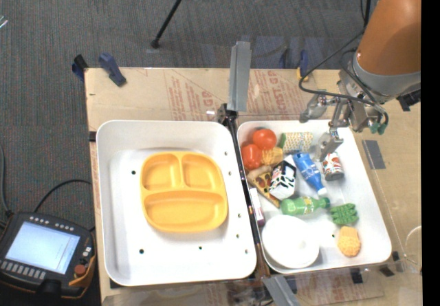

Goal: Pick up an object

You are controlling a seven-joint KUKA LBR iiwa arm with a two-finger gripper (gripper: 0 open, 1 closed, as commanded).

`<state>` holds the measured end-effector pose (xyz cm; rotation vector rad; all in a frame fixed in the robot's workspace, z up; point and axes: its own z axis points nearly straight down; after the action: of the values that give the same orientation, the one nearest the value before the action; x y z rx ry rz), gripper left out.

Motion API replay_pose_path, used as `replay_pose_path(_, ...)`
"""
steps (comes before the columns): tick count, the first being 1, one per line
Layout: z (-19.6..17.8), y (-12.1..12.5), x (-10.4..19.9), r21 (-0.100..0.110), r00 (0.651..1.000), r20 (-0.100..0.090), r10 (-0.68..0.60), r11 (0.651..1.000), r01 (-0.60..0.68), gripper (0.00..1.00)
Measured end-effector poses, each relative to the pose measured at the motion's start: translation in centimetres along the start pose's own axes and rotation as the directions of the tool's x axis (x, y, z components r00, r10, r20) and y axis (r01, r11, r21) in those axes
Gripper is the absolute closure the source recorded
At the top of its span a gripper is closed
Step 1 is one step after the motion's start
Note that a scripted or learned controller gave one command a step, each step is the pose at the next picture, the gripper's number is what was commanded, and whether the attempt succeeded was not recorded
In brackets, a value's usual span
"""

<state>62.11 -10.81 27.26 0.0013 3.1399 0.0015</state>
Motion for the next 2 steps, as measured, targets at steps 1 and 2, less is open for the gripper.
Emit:
replay_pose_path(1,10.8,-3.3,2.7,-0.003,0.999,-0.01,-0.051,0.999,0.051,0.0)
replay_pose_path(2,16.2,-3.4,2.5,0.001,0.999,0.005,0.04,0.999,-0.04,0.0)
